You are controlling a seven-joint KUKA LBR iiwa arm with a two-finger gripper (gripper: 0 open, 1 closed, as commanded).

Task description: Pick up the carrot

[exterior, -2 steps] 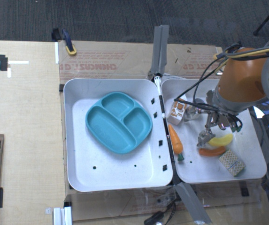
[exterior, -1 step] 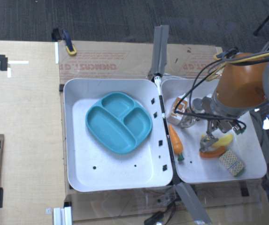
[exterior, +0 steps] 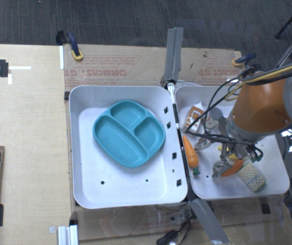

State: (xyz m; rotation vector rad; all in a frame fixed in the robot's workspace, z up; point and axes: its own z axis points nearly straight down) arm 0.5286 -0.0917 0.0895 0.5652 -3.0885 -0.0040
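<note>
Pincer (exterior: 221, 168) near carrot (exterior: 189, 152) — apart

A blue plastic plate with three parts (exterior: 129, 132) lies in the left white bin (exterior: 79, 152). In the right white bin (exterior: 275, 180), a long orange carrot (exterior: 189, 151) lies by the wall. The metal gripper (exterior: 221, 168) hangs nearby.
</note>
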